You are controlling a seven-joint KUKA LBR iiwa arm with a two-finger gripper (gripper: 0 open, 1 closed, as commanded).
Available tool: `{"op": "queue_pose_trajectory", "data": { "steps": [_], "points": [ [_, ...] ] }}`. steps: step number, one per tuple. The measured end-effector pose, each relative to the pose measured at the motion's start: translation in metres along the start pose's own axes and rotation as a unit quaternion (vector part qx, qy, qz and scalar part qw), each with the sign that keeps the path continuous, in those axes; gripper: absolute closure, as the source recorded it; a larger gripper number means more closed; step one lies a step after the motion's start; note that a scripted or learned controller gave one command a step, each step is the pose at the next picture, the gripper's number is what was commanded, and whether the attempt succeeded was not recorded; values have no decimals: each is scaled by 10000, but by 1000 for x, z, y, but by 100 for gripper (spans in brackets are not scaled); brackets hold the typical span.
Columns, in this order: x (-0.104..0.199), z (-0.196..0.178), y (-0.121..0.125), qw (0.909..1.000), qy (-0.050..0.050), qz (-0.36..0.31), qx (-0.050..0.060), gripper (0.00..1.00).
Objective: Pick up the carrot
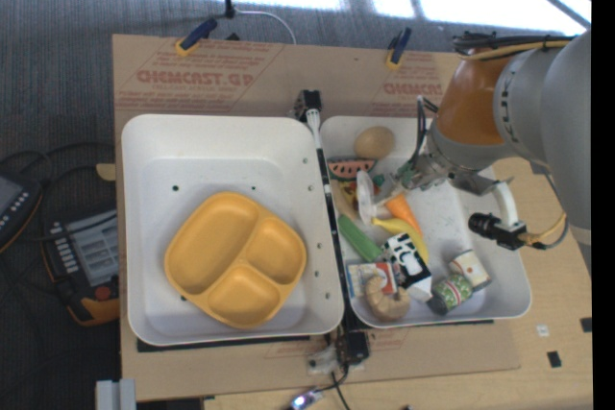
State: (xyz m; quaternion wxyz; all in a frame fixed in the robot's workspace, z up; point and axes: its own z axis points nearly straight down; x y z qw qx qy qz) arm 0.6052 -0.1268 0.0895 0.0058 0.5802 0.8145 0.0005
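Two shallow white bins side by side on the cardboard-covered tabletop (192, 72). In the left white bin (154, 149): a yellow three-compartment plastic plate (235, 256), nothing on it. In the right white bin (509, 288): a crowded heap. Small orange carrot (403, 209) near the middle, tip toward 5 o'clock, just beside a yellow banana (394, 226). At 12 o'clock, a tan egg-shaped piece (375, 142); at 10, a watermelon slice (351, 169); at 7, a green stalk (360, 238). End effector (415, 174) low over the bin at 1 o'clock from the carrot; open or closed, cannot tell.
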Motion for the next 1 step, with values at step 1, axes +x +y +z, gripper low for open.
{"op": "queue_pose_trajectory", "data": {
  "steps": [1],
  "points": [
    [51,-140,38,10000,34,-2,22,100]
  ]
}}
